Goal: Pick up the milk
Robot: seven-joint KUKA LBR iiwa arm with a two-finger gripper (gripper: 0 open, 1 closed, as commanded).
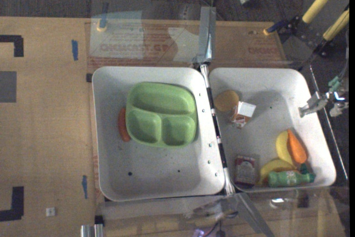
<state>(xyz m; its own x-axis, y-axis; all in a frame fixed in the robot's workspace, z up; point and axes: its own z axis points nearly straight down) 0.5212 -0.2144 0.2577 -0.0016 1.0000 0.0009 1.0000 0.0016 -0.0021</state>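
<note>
Camera view: two white bins sit side by side on the counter [50, 119]. Left bin [111, 175] holds a green divided tray [162, 114] in its far half, with an orange carrot-like piece [123, 125] touching the tray's left edge. Right bin [277, 86] holds the milk [243, 112], a small carton with a white top, tilted, in the far-left part of the bin, just right of a round tan item [226, 101] and touching or nearly touching it. Near edge of right bin: small red-and-white packet [245, 169], green bottle [289, 177] lying on its side, yellow banana [274, 166], and a second yellow piece [284, 144] with an orange carrot [298, 148] resting against it. Gripper [312, 105] sits at the bin's right rim, well apart from the milk, nothing between the fingers; whether they are apart or together I cannot tell.
</note>
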